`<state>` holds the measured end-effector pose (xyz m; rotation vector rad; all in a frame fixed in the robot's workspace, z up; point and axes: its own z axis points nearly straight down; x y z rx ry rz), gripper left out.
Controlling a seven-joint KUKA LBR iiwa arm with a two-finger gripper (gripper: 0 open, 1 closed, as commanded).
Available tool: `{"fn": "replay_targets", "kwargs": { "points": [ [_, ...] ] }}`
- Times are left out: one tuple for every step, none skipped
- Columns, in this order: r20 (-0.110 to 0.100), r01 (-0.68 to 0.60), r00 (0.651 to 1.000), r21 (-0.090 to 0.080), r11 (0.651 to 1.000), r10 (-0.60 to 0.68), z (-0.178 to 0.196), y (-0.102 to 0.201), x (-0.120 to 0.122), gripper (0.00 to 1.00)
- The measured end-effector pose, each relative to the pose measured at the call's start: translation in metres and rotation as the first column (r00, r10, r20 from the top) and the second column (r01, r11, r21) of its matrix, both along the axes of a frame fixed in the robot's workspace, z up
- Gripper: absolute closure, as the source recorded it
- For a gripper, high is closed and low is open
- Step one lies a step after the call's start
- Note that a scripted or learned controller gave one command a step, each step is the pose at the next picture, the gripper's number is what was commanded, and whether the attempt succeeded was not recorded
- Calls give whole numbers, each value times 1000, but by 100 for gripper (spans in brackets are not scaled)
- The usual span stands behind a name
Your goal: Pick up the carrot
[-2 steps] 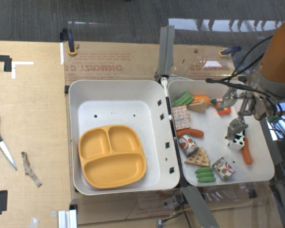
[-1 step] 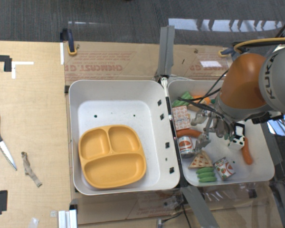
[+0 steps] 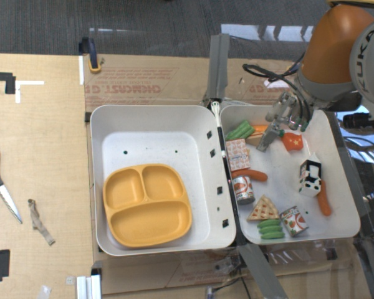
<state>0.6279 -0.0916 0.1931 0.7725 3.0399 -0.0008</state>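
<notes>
Simply a slim orange carrot [image 3: 324,202], lying slantwise

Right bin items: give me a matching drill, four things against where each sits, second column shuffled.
Things:
1. carrot
2. toy cow
3. pizza slice
4. tomato

Places:
A. just left of the carrot's upper end
B. near the bin's right wall, lying lengthwise toward the front
C. toward the back of the bin, beside the claw
D. near the front, just above the green pea pods

Pairs: 1-B, 2-A, 3-D, 4-C
</notes>
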Motion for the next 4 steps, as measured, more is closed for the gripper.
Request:
{"fn": "replay_targets", "kwargs": {
  "points": [
    [1, 53, 999, -1, 999, -53, -86, -9, 11, 0],
    [7, 50, 999, -4, 999, -50, -75, -9, 12, 100],
    [1, -208, 978, 1, 978, 208, 0, 80, -3, 100],
    [-1, -496, 869, -1, 869, 496, 75, 9, -115, 100]
  ]
}}
